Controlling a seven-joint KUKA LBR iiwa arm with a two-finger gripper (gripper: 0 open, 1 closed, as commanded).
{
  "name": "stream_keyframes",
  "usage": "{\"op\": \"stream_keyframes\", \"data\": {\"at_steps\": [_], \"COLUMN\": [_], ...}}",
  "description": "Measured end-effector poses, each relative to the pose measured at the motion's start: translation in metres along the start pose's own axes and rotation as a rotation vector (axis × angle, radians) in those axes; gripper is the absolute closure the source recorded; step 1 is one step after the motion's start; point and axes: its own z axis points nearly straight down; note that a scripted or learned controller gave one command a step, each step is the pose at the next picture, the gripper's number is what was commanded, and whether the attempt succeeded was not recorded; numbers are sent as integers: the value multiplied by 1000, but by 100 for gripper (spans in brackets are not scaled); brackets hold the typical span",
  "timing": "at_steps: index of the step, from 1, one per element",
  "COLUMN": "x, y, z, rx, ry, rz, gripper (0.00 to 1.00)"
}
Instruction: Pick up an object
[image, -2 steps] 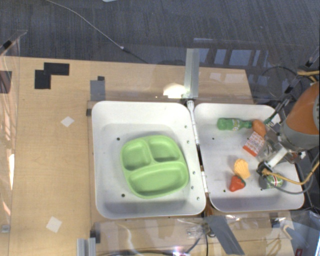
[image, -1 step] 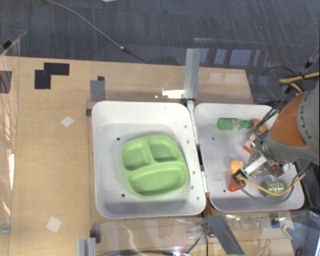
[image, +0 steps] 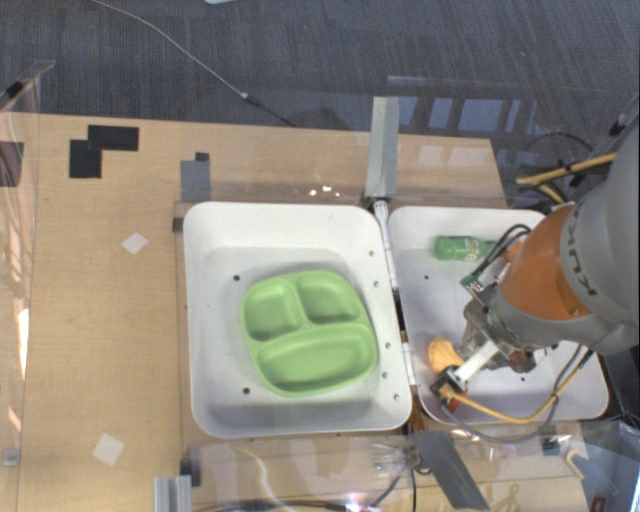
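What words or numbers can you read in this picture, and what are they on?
None: no word, number or sign reads anywhere.
Plate: plain green, no marks.
Small green thing in the right bin: too blurred to tell whether it bears a label.
Black patches on the bench: plain shapes, not letters.
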Motion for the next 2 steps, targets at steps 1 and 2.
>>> {"op": "stream_keyframes", "data": {"at_steps": [1, 2], "x": [-67, 23], "y": [87, 36], "z": [2, 2], "rx": [-2, 3], "ry": [-7, -2], "rz": [231, 435], "gripper": [100, 100]}}
